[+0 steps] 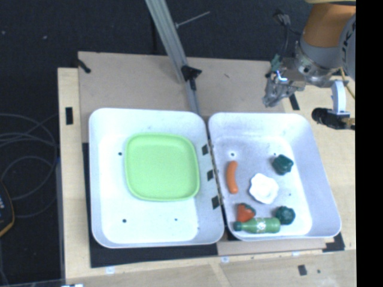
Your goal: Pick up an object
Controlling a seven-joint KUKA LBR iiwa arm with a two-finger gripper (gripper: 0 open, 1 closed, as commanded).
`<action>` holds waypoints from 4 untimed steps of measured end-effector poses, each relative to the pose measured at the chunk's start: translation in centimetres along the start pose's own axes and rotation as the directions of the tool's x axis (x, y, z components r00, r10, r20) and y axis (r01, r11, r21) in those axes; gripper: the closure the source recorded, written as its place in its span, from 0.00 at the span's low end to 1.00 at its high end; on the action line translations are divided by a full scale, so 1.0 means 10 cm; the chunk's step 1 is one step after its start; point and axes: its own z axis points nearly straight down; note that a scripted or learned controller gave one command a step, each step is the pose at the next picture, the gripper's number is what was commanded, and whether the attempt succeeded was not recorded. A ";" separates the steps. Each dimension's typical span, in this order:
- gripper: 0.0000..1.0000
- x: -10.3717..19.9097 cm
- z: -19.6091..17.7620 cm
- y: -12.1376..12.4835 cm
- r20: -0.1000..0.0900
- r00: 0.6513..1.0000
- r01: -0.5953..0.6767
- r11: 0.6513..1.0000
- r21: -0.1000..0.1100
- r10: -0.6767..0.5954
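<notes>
A: Position of the gripper [276,94]?

B: Above the far rim of the right bin [299,121], at about 12 o'clock of its contents. Whether it is spread or pressed together, I cannot tell; nothing is seen held.

A: Candidate objects?

B: All lie toward 6 o'clock from the gripper. Nearest is the dark green piece [282,164]. The carrot [231,177] lies with its long axis running 12 to 6.

A: Count?

B: Right bin, six: one carrot, one white lump [264,188], two dark green pieces, one red piece [244,211], one green bottle [258,225]. Left bin [108,220]: one green plate [161,167].
</notes>
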 end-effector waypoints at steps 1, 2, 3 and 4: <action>1.00 0.53 0.13 -0.22 -0.001 1.000 0.003 1.000 0.006 -0.003; 1.00 0.96 0.12 -0.44 -0.001 1.000 0.003 1.000 0.004 -0.003; 1.00 1.51 0.11 -0.55 -0.002 1.000 0.005 1.000 0.005 -0.005; 1.00 1.99 0.24 -0.81 -0.001 1.000 0.003 1.000 0.006 -0.003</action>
